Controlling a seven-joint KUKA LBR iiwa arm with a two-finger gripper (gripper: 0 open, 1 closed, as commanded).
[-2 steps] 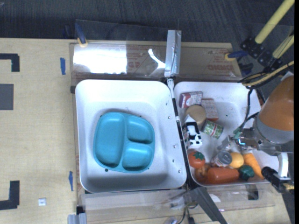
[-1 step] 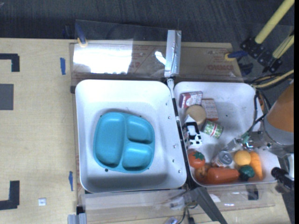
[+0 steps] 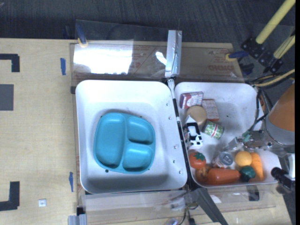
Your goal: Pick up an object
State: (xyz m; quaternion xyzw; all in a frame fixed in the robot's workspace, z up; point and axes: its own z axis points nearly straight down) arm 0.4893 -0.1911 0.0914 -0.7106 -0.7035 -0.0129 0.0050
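Observation:
The right bin (image 3: 234,93) holds a pile of toy food. At the back lie a maroon carton (image 3: 191,99), a tan bun (image 3: 197,114) and a pinkish box (image 3: 211,109). A green-and-white can (image 3: 213,130) and a black-and-white cow toy (image 3: 193,135) sit in the middle. Along the front are a red tomato (image 3: 197,160), a red sausage (image 3: 221,175), a silver can (image 3: 226,159), a yellow lemon (image 3: 243,158), an orange carrot (image 3: 257,165) and a green piece (image 3: 247,173). My gripper (image 3: 240,144) hangs low at the bin's right side, just above the lemon and silver can.
The left bin (image 3: 89,97) holds a blue divided plate (image 3: 124,142). A clear panel (image 3: 122,55) stands behind the bins. The arm's orange band (image 3: 283,111) overhangs the right bin's right wall. Yellow poles (image 3: 276,18) stand at the top right.

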